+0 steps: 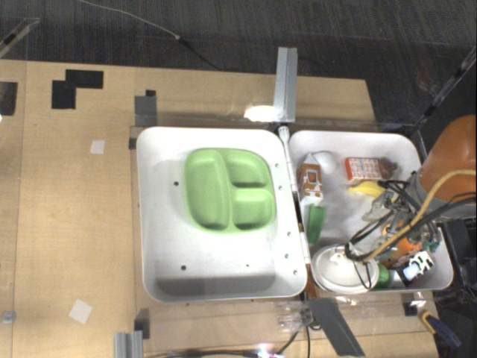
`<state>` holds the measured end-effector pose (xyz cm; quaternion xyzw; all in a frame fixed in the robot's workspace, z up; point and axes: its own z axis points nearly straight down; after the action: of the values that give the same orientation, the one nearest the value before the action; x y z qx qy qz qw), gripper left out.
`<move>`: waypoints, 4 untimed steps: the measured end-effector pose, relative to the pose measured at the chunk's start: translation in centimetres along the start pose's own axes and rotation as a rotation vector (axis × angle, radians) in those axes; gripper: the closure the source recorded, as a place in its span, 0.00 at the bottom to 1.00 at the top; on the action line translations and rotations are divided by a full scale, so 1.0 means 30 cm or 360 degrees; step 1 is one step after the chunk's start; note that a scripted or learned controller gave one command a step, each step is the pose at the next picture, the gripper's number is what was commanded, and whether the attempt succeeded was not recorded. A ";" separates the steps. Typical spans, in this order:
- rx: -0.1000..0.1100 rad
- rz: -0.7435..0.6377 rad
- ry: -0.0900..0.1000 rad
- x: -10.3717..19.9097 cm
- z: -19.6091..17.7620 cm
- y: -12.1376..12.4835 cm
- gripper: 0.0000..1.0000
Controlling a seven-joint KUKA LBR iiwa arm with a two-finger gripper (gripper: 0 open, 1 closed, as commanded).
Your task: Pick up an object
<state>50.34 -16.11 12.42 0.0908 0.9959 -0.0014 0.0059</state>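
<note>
The pincer (373,213) hangs low in the right bin (328,142), amid cables; whether it is released or clenched cannot be told; nearby lie a yellow object (363,189), a red packet (364,168), a white bowl (335,271); a green divided tray (227,189) sits in the left bin (160,222).

Two white bins sit side by side on a wooden bench (67,237). The left bin (160,274) holds a green tray (227,190) with three sections, near its middle. The right bin (406,144) is crowded. A red and white packet (364,168) lies near its far edge, with a yellow thing (367,189) just beside it. A white bowl (337,268) sits in its near left corner. The arm's orange band (451,159) shows at the right edge, with wires (395,226) hanging over the bin.
</note>
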 end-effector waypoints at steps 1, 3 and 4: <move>0.0007 0.0137 -0.0030 0.031 0.107 -0.011 0.00; -0.0002 -0.0117 -0.0003 -0.134 -0.241 0.007 1.00; -0.0003 -0.0547 -0.0002 -0.332 -0.321 0.003 1.00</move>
<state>60.06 -17.78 22.17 -0.0808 0.9967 -0.0014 0.0063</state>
